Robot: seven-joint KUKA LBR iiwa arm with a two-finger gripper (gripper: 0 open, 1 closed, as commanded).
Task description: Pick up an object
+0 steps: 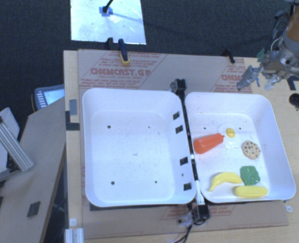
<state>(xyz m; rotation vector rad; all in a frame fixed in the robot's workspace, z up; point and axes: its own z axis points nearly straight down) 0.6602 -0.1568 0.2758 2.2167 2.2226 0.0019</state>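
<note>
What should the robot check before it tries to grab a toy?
1. Toys to pick lie in the right bin: ok.
2. Gripper above that bin: not ok, it hangs past the bin's far right corner.
3. Carrot free of other toys: not ok, its tip meets the fried egg.
4. Cookie lies apart from the others: ok.
5. Banana has room around it: cannot tell, the green toy and yellow piece sit close.

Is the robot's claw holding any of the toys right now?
No. The gripper hangs open above the right bin's far corner with nothing between its fingers. The carrot, egg, cookie and banana all lie in that bin.
</note>
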